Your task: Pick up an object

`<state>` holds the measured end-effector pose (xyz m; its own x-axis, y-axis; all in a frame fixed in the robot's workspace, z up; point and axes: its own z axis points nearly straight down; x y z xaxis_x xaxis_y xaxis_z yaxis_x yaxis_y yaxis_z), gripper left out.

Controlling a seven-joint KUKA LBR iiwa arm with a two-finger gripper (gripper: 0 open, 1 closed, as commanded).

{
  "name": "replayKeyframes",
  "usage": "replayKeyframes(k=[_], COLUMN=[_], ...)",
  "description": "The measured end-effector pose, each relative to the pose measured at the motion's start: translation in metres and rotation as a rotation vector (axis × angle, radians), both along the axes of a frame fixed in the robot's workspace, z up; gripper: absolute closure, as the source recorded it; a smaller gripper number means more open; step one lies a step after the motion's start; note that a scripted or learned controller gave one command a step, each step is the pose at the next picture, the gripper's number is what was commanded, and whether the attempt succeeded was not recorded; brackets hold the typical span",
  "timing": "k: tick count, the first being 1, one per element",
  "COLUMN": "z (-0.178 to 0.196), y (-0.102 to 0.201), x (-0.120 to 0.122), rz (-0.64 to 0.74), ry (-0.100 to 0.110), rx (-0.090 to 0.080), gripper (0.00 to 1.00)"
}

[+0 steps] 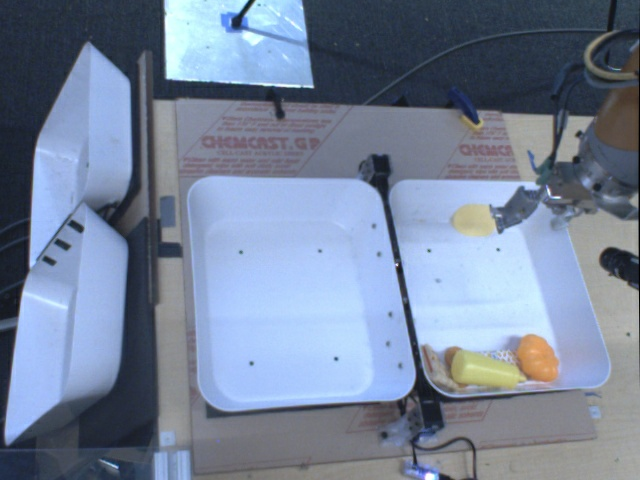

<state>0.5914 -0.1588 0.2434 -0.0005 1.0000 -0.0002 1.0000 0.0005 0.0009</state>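
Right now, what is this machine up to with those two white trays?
A robot arm reaches in from the right, its gripper right at a pale yellow object near the far side of the right bin. I cannot tell whether it has hold of it. A yellow piece, an orange one and a few others lie bunched in that bin's near corner. The left bin sits alongside.

You can't follow the arm (615,128) far: the frame's right edge cuts it off. The gripper (508,215) tip sits against the yellow lump (474,220), too small for you to judge any gap. At lower right of the right bin (590,298), the yellow bottle (486,370) covers part of the cracker (436,368). The spare bins (70,268) run off the frame's left edge.
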Motion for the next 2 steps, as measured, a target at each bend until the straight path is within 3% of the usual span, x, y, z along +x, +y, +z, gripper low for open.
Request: replayKeyframes(k=[1, 2], z=[0.0108, 0.0103], y=[-0.0001, 0.0000], x=[0.0004, 0.0002], rz=[0.001, 0.000], ry=[-0.002, -0.001], rx=[0.000, 0.000], gripper=[1.00, 0.00])
